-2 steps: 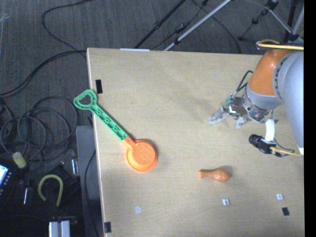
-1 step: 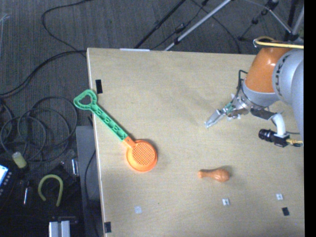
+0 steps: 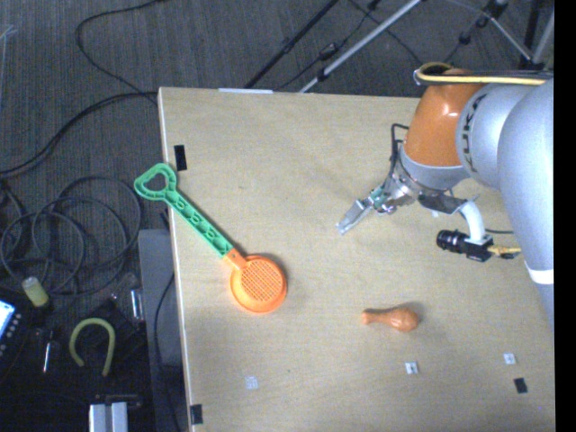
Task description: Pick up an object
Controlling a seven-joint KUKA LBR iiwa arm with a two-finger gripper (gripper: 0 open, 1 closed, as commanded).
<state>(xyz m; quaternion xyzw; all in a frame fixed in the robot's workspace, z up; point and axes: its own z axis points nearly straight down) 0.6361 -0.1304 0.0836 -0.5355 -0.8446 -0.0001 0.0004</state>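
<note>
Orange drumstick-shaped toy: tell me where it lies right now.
The orange drumstick-shaped toy lies on the tan bench surface low in the camera view, right of the strainer's orange head, below the gripper.

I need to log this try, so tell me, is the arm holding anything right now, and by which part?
Nothing is held. The tool hangs over bare board, apart from the strainer and the small orange gourd-shaped toy.

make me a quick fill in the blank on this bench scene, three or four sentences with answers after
1. The toy strainer with an orange mesh head has a long plastic handle coloured ____.
2. The small orange chicken drumstick toy lies to the ____ of the strainer's head in the camera view.
3. The two-finger gripper hangs above bare bench, touching ____ of the two toys.

Missing words: green; right; neither
</note>
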